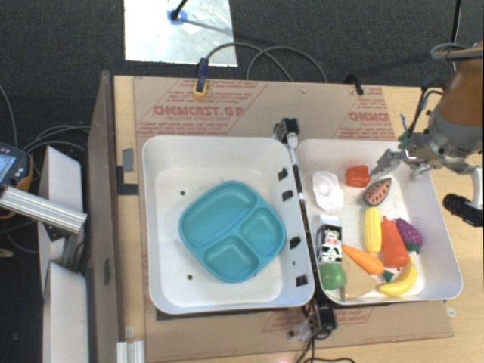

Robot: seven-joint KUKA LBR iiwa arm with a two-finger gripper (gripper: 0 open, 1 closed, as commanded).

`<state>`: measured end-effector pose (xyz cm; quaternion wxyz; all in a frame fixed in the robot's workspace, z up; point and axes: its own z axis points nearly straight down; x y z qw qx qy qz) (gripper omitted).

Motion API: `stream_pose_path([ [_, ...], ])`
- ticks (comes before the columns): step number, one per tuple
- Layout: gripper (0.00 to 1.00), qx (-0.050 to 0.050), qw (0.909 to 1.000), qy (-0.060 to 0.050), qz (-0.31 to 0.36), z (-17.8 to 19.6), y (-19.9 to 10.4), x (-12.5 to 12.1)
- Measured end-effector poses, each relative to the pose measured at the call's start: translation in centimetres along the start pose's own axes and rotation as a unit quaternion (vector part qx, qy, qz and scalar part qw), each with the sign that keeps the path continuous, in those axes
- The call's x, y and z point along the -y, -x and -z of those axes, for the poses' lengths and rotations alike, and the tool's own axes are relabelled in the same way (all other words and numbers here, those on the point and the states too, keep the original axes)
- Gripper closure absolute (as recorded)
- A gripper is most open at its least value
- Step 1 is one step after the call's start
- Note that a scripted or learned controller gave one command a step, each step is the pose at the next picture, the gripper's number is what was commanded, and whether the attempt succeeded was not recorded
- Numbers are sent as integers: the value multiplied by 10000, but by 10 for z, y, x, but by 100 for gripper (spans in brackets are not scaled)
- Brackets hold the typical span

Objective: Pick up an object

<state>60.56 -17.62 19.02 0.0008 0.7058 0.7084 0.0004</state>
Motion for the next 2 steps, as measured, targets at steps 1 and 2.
stream_pose_path([
  [1,0,-6,10000,5,33,-110,-45,-51],
  [2,100,3,10000,19,20,-95,-41,-50],
])
